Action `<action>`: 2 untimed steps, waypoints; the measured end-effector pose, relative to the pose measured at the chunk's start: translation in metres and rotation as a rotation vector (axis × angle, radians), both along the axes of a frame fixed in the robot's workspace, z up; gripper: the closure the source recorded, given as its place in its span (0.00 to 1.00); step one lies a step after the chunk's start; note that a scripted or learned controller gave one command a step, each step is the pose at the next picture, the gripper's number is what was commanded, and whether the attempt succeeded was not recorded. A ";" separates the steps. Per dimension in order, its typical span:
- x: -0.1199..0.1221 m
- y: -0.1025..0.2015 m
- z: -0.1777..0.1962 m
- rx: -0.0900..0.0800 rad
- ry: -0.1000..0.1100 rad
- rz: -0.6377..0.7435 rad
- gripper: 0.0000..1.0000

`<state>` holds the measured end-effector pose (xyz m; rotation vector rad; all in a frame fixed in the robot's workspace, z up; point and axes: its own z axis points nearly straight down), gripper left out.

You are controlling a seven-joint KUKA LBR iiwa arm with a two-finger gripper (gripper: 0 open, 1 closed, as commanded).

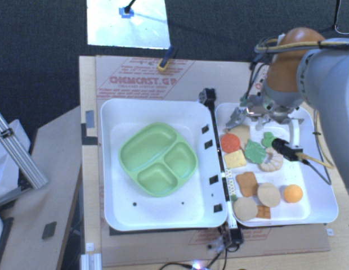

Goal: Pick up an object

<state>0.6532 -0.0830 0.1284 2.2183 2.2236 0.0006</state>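
Candidate objects for the pick, read from the red disc (231, 142) outward: the disc lay flat in the right bin (316, 205), close to that bin's inner wall; a yellow square (235, 160) lay just below the disc, touching or nearly touching it; a green leaf piece (254, 151) lay just to the right of the disc, and a shrimp-shaped piece (272, 162) lay beyond the leaf, further right and lower; a brown square (247, 183), two tan rounds (269, 194) (245, 208) and an orange ball (292, 193) lay well below the disc, toward the bin's near edge. The gripper (262, 117) hung above and to the right of the disc, over the far end of the same bin, with nothing seen in its grasp; whether it was released or clenched could not be told. The arm (326, 77) reached in from further right of the disc. To the left of the disc, across the wall, the left bin (124, 207) held a green divided plate (157, 159). Judged step: approach, with no object yet lifted; the next move would call for settling on one piece, probably the disc or the leaf as the nearest, then centring over it and descending without nudging its close neighbours.
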 end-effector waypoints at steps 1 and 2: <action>0.001 0.000 -0.045 0.000 0.000 0.000 0.00; 0.001 0.000 -0.033 0.000 -0.002 0.001 1.00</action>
